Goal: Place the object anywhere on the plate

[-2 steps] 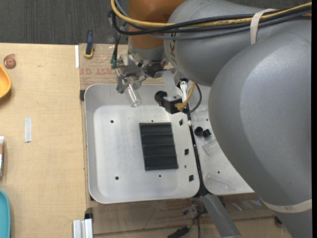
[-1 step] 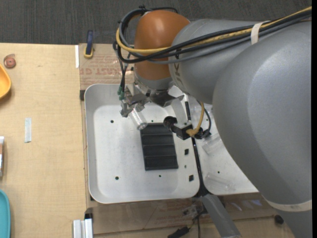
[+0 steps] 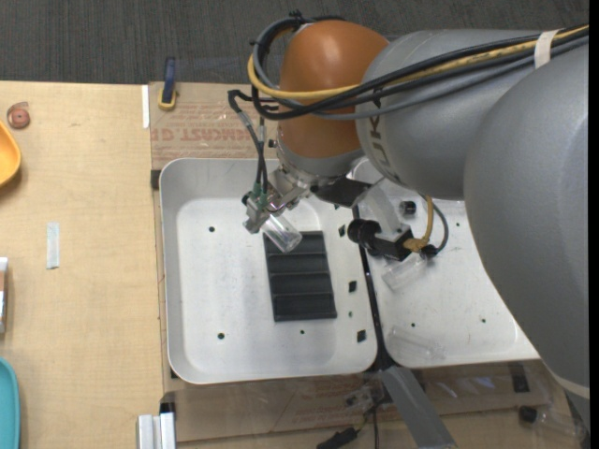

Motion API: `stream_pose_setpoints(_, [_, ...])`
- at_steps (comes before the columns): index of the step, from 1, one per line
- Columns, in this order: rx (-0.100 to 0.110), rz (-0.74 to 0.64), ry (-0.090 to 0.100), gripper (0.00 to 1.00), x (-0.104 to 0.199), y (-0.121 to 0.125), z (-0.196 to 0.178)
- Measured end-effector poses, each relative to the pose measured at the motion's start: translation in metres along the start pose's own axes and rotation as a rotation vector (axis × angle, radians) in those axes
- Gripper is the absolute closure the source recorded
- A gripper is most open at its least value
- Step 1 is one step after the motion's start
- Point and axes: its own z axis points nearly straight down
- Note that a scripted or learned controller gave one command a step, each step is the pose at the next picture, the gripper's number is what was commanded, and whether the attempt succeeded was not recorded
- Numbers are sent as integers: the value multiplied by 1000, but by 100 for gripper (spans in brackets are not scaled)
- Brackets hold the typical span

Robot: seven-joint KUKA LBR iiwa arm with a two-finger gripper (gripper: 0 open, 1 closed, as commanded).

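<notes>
Poised over left bin: gripper, tip at near edge of black ribbed plate just beneath. Open or closed, loaded or not: impossible to tell. Best centred over plate's middle before release.

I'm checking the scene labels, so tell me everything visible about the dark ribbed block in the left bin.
The block is a dark grey, nearly black rectangle with ridges running across its width, matte like plastic or rubber. It lies flat on the floor of the left bin, right of the bin's centre, long side pointing away from the camera. The gripper hangs over its far end, hiding that edge; whether they touch is unclear.
</notes>
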Motion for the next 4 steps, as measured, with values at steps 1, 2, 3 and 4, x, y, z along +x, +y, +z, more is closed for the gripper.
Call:
stream_pose_setpoints(1, [-2, -109, -1, 100, 4, 5, -41])
stream_pose_setpoints(2, [-2, -172, -2, 100, 10, 16, -50])
stream_pose_setpoints(3, [0, -260, 0, 100, 28, 30, -8])
stream_pose_setpoints(4, [0, -311, 0, 100, 56, -5, 3])
